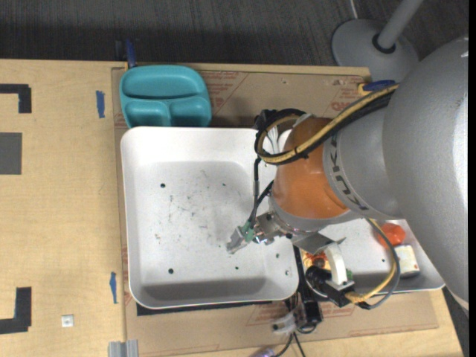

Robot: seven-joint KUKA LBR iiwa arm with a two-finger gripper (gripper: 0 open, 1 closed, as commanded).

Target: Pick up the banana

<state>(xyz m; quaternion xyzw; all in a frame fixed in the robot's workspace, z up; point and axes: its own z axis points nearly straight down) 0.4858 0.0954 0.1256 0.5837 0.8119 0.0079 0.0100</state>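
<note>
1. Can't make out a banana for sure. Best guess is it's in the right bin [416, 277], mostly hidden under the arm [357, 177]; some orange and white bits peek out there.
2. The hand [244, 236] hangs low over the left bin [186, 207], near that bin's right wall. Can't tell how it's set.
3. Left bin is smooth white plastic, scuffed, rounded corners.
4. A glossy teal tray [165, 95] sits just behind the left bin, on the cardboard-topped bench [59, 199].
</note>
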